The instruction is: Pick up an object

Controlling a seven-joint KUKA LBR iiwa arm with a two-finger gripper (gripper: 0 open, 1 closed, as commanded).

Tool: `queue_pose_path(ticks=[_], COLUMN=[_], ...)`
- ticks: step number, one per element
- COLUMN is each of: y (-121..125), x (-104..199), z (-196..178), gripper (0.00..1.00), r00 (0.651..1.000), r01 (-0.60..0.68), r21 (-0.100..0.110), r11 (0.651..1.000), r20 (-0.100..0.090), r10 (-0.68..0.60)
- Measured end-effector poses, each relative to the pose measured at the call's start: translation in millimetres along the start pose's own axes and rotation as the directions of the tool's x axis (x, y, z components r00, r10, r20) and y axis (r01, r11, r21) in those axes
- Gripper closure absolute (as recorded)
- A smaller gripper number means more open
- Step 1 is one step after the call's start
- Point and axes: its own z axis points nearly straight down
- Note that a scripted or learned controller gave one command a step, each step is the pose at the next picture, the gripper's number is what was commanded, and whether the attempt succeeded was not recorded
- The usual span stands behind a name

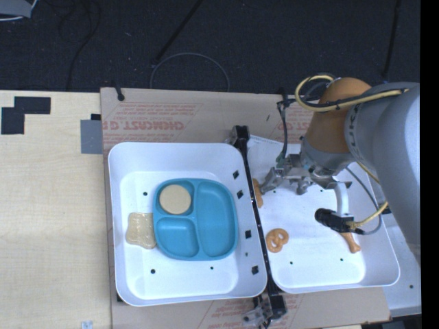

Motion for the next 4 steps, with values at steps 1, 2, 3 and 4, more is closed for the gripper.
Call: queue_pose_path(ticks=[1, 2, 3, 4], y=[0.5, 4.1, 7.2, 7.5], x=[-0.8, -7.7, -10.8, -12.4], z=[-11.6, -57.5, -121.3, -161.3], gripper=[1.0, 1.0, 1.0, 1.0], r00=[1.0, 1.0, 1.0, 1.0], r01=[-0.003, -0.004, 0.002, 0.0], r21=[-0.001, -0.008, -0.011, -0.008], r11=[1.0, 1.0, 1.0, 1.0], r20=[0.0, 0.001, 0.001, 0.001], r10=[0.003, 0.004, -0.002, 0.0])
